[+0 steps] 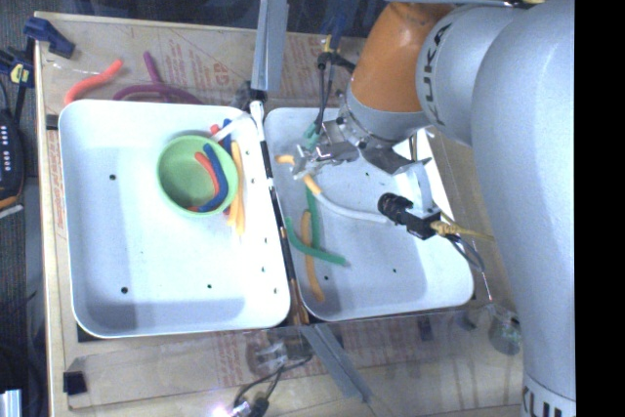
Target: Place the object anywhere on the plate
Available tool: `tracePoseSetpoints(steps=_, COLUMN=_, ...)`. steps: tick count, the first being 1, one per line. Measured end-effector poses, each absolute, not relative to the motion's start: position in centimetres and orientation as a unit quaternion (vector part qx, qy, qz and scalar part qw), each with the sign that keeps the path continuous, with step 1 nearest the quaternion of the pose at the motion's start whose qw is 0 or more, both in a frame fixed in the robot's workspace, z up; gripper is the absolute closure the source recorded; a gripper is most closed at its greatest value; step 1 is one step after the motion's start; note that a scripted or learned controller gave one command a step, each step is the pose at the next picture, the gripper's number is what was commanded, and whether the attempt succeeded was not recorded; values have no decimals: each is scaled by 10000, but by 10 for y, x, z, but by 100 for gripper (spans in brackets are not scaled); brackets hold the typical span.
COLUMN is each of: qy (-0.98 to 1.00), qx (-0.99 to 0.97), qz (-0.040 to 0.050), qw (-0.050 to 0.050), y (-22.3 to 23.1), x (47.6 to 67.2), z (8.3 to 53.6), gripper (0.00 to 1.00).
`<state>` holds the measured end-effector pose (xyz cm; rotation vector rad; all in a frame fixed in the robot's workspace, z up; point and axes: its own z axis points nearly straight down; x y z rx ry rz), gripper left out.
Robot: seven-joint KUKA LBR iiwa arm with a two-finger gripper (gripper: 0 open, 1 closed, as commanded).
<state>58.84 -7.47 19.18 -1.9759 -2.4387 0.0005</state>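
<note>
Gripper [311, 159] low in right bin [444, 283]; finger state unclear. Green plate [186, 173] in left bin [107, 239].

An orange tool [93, 80] and a purple hose [156, 91] lie on the bench [176, 44], behind the left bin [146, 298].

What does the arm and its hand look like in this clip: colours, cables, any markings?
The arm is bulky, rounded and light grey, with a broad orange band above the wrist and dark lettering on the grey shell beside it. The hand is a small metallic assembly. Thin cables run alongside, and a black connector hangs below the wrist.
</note>
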Motion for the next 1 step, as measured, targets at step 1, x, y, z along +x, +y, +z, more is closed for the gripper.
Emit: tracePoseSetpoints(steps=1, qy=-7769, qx=-6296, qz=1, qw=14, y=-75, x=588, z=192, gripper=0)
